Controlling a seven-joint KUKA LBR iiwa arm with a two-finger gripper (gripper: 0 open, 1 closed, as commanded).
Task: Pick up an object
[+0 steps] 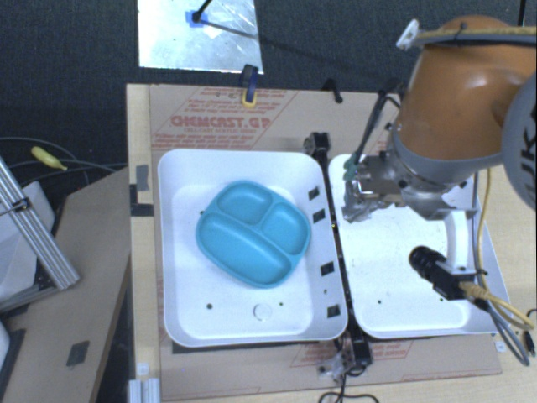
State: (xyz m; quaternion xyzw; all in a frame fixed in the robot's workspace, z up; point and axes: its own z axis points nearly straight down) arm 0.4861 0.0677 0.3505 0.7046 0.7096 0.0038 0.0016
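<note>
A blue divided plate [252, 232] lies in the middle of the left white bin [180, 309], tilted a little in the view. My gripper [358, 198] hangs over the far left part of the right white bin [403, 317], close to the wall shared by the two bins. It is apart from the plate, to the plate's right. I see nothing held in it. The big orange and grey wrist [466, 99] hides the far right part of the right bin.
A faint small ring [263, 311] shows on the left bin's floor near its front wall. Black clips [325, 269] line the divider between the bins. Both bins rest on a cardboard sheet [226, 120]. A shiny foil sheet [200, 22] lies behind it.
</note>
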